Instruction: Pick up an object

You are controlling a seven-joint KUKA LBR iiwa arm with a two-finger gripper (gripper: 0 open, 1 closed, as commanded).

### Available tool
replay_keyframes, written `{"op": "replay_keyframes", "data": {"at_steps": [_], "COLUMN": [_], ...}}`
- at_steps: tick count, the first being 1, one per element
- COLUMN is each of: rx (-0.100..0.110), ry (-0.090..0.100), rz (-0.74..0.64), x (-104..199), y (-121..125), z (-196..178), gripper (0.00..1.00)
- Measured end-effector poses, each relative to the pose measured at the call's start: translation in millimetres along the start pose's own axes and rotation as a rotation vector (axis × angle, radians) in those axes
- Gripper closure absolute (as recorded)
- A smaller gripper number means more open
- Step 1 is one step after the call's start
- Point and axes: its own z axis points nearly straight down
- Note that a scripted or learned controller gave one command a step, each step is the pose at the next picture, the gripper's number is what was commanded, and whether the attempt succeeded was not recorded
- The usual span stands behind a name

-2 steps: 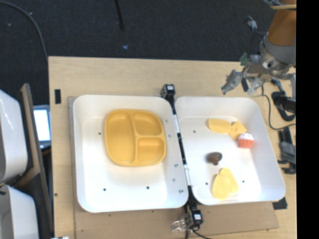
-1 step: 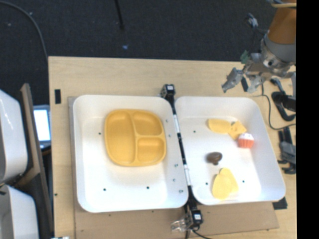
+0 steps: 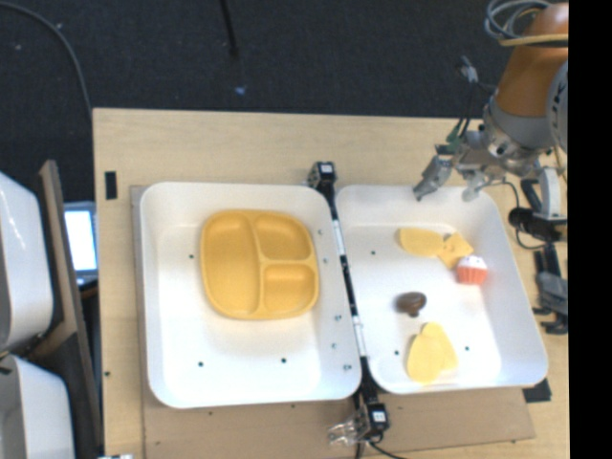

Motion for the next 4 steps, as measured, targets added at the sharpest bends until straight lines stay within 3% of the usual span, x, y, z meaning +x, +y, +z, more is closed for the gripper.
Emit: {"op": "replay_keyframes", "data": {"at_steps": [2, 3, 4], "rx": [0.001, -0.006, -0.009], "ry": [0.000, -0.002, -0.001], "rz": [0.000, 0.000, 0.000], "x": [-1.5, -2.3, 0.0], "y": [0.8, 2.6, -5.4], "z": [115.4, 101.1, 43.8], "gripper": [0.00, 1.00, 1.00]}}
